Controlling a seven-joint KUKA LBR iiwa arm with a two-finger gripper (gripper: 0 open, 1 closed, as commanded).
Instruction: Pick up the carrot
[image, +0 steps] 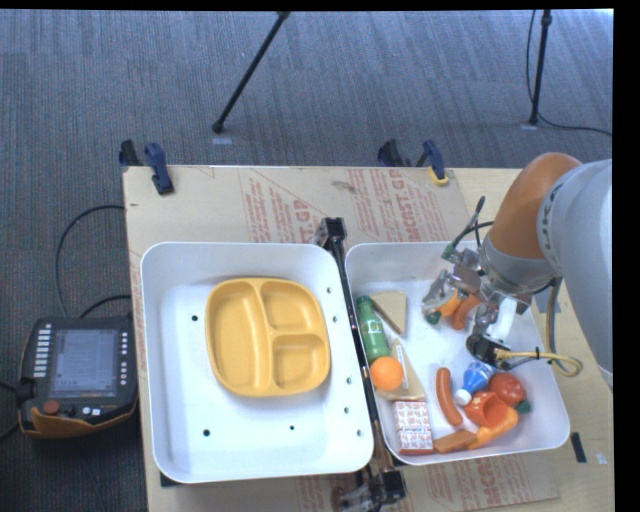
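Two shallow white bins sit side by side on the bench (250, 205). The left bin (165, 400) holds a yellow divided plate (267, 335) lying flat near its centre.

The right bin (400, 265) holds the clutter. Along its left wall lies a green bottle (371, 328), with a tan wedge (393, 310) touching it on the right and an orange ball (386, 374) just below. Below the ball lies a red-and-white checked packet (411, 424). A red sausage (448, 396) lies slanted near the middle of the lower half. In the lower right corner a heap gathers a small blue-and-white object (476, 379), a red tomato-like piece (507, 389) and orange-red pieces (487, 410). The carrot (456, 440) appears to be the orange stick lying along the bin's near wall, touching that heap.

The grey arm with its orange band (527, 215) reaches in from the right. Its pincer (458, 300) stands over the upper right part of the bin, well apart from the carrot, with a small orange object (456, 306) between or just under its fingers; whether it is clenched or released cannot be told. A yellow cable (535, 354) trails from the wrist.

A pendant (78, 375) rests on the floor to the left.
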